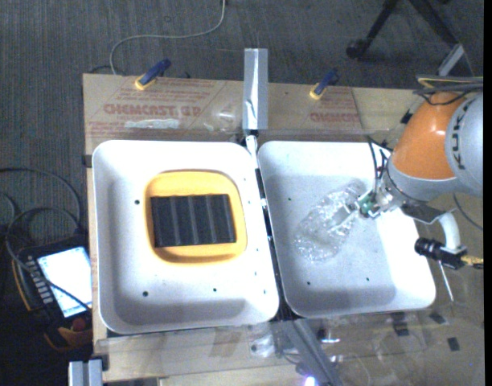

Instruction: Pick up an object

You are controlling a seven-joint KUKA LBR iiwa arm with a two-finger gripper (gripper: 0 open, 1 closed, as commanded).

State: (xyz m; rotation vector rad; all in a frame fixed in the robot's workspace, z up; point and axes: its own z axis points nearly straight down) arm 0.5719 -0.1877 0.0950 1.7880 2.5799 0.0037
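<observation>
Pincer (370, 206) low over the right bin (407, 284), near that bin's right wall, at the upper end of a clear plastic bottle (328, 222). Cannot tell how the pincer stands: hidden under the wrist, too small and dark to read. Touching the bottle or just beside it, cannot tell which. Bottle lying on its side, slanting from the bin's middle up toward the right wall, crumpled and see-through. Arm (439, 155) above, grey with an orange band, reaching in over the table's right edge. Left bin (117, 296) touching the right bin along the middle seam, holding a yellow tray (196, 250) with a dark ribbed insert, flat near that bin's centre. Two blue-handled clamps (152, 73) at the table's far edge. Tablet (65, 276) on the floor beyond the left edge.
</observation>
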